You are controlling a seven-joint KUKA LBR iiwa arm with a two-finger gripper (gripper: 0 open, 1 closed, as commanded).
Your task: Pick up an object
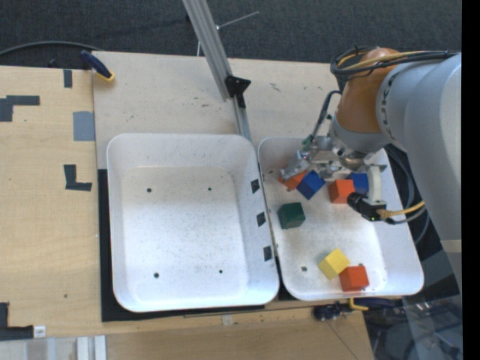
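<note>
A light wooden worktop (45,201) is carrying two white bins. In the right bin (397,272), at its far side, the claw (319,163) is hanging over a blue cube (310,184); its opening I cannot tell.

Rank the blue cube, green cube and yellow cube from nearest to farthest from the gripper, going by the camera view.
Measured from the gripper in the right bin:
1. Blue cube, right under the gripper at the bin's top.
2. Green cube, a bit lower, toward the bin's left wall.
3. Yellow cube, well down the bin, beside an orange cube.
</note>
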